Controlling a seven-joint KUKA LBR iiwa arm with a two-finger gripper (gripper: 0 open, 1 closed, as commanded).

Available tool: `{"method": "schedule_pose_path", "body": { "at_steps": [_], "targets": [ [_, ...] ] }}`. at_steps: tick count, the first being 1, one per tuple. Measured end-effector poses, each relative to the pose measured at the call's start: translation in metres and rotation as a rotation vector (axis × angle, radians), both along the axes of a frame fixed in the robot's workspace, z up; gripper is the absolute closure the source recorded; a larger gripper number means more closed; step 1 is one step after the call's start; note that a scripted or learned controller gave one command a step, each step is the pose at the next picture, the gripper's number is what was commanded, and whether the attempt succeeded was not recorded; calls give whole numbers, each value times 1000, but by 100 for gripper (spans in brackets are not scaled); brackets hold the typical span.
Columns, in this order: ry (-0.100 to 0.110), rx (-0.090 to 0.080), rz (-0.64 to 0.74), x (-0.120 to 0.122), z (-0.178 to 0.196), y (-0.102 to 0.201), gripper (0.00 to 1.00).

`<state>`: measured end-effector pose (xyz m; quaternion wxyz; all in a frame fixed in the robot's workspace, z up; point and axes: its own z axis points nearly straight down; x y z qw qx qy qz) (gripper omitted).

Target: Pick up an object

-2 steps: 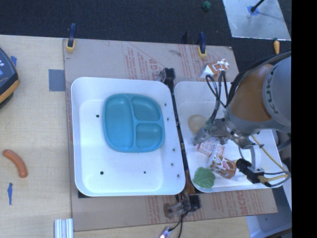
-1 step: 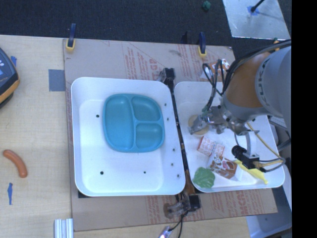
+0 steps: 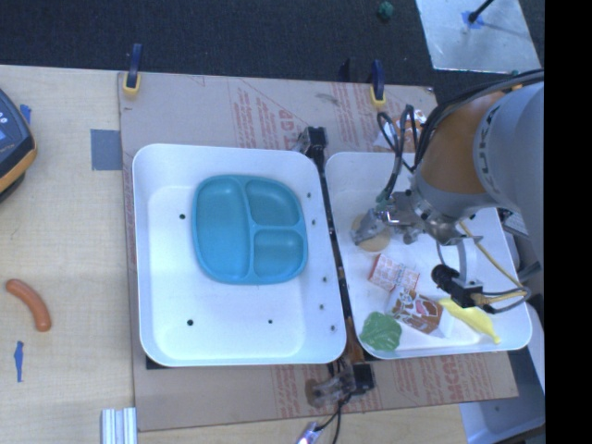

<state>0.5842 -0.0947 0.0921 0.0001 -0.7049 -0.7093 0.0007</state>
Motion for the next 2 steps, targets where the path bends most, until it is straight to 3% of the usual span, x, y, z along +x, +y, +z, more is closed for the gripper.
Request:
{"method": "schedule_pose_path", "body": {
  "at_steps": [1,2],
  "targets": [
    [0,0,0,8,0,-2,0],
    [-6,-1,2,10,13,-3,100]
  ]
}}
